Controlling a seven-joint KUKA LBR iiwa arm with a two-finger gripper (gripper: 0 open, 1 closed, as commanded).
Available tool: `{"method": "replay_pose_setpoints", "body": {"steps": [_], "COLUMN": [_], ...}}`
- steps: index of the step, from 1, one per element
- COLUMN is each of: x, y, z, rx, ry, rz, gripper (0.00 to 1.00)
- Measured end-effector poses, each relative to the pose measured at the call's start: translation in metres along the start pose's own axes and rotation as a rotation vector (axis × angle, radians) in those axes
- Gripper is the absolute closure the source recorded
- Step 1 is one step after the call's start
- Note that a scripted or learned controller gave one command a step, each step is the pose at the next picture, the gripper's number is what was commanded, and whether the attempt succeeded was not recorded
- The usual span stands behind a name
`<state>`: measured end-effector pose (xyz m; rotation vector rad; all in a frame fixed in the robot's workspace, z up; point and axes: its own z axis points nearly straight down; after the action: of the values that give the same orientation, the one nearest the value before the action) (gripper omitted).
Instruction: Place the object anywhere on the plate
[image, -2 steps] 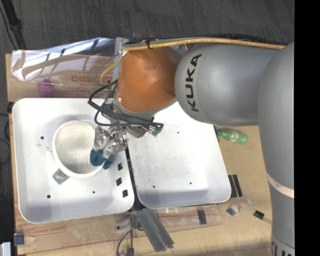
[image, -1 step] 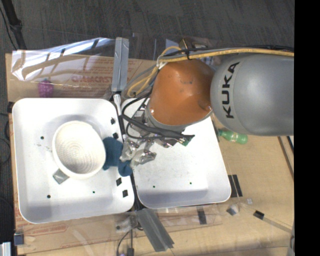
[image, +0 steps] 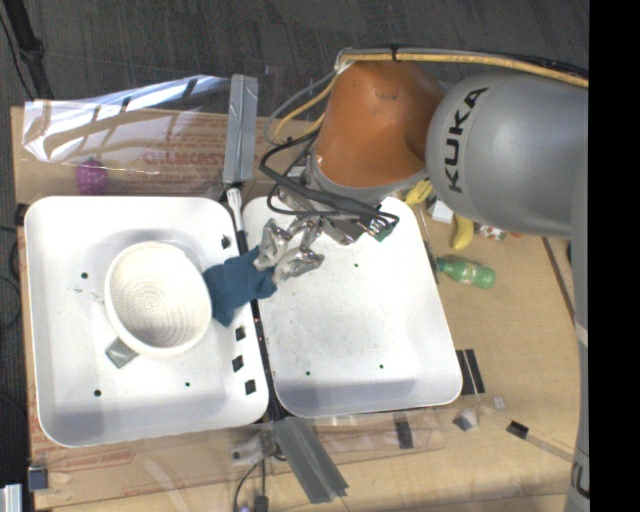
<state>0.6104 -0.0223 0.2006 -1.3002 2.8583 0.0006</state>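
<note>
Dark blue crumpled cloth (image: 235, 285) beside white plate (image: 155, 298), pinched in closed end effector (image: 277, 258)

The big grey robot arm (image: 510, 150) has the word "KUKA" on it in black letters, running up its round side. The brown cardboard (image: 170, 150) behind the white bins has faint red print under shiny clear plastic, but the letters are too blurry to read.
</note>
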Motion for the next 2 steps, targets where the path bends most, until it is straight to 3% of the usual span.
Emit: {"method": "replay_pose_setpoints", "body": {"steps": [1,2], "x": [-0.022,-0.026], "y": [0.086,0.144], "z": [-0.004,-0.039], "rx": [-0.001,0.000], "ry": [0.000,0.000], "rz": [-0.061,-0.250], "gripper": [1.00,1.00]}}
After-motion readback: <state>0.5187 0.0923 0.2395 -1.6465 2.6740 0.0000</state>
